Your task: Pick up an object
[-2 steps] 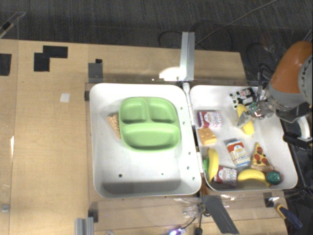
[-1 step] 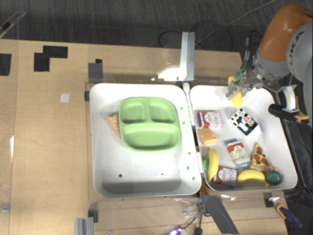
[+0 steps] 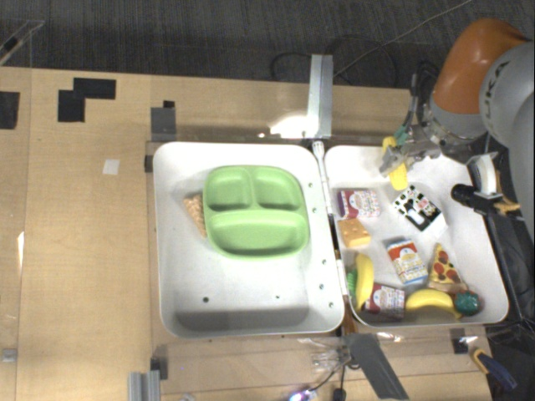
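The end effector hangs over the back left part of the right bin, below the grey arm with its orange band, which reaches in from the right. A small yellow object sits right at its fingertips, with another bit of yellow higher up by the fingers; the fingers look closed around it, so it appears to be gripped, though the view is too small to be fully sure. Just to the right of it, on the bin floor, lies a black-and-white patterned piece. To the left, near the bin's dividing wall, is a pinkish-white packet, and below that a tan wedge like a sandwich. Toward the middle of the bin stands a small red-and-white carton, with a pizza slice beside it on the right. Along the front edge lie a banana upright by the left wall, a dark red packet, a second banana lying across, and a small green item. The left bin holds a green divided tray, with a piece of something tan and grainy tucked under its left edge. Both bins rest on the light wooden bench.
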`<state>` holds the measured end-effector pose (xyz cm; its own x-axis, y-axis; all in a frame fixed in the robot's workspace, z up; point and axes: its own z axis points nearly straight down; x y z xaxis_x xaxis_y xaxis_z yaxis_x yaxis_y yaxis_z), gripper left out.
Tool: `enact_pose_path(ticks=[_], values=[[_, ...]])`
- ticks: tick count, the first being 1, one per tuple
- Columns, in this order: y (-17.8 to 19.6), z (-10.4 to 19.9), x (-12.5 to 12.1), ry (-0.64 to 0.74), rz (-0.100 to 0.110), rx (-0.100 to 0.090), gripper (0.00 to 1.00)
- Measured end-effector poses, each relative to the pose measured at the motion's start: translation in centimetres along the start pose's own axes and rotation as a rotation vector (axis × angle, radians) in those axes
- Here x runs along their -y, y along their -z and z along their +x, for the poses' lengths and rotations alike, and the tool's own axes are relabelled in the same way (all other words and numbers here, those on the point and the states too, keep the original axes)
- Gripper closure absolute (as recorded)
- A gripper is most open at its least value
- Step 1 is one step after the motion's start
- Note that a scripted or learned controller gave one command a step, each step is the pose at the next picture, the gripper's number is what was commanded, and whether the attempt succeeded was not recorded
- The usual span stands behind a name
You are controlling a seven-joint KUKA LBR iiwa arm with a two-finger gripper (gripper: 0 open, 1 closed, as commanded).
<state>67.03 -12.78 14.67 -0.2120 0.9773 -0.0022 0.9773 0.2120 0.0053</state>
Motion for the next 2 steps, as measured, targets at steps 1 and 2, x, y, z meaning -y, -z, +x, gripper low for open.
enact_pose_path(ticks=[1, 2], values=[[4.05, 7.44, -1.64, -0.015, -0.002, -0.001, 1.0], [4.05, 6.78, -1.49, -0.108, -0.002, -0.001, 1.0]])
